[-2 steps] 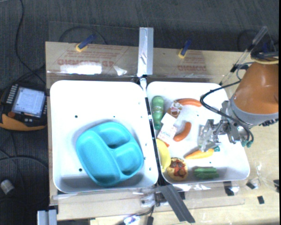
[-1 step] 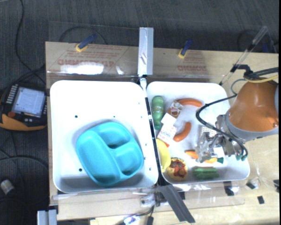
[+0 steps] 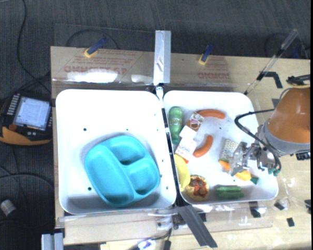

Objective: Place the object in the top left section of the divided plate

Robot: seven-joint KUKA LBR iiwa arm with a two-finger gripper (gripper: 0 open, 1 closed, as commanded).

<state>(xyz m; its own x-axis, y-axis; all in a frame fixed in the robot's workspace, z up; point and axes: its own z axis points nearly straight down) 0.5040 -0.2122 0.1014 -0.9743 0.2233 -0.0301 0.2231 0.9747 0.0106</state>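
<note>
Gripper (image 3: 243, 163), its opening impossible to judge, hung by the right bin's (image 3: 219, 99) right edge among toy food; it needed a firm grasp before crossing to the plate (image 3: 121, 168).

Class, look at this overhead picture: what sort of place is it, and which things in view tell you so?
Probably a robotics lab test bench. A robot arm reaches over two white bins, one holding a blue divided plate, the other toy food such as a sausage; cables trail across grey carpet.
</note>
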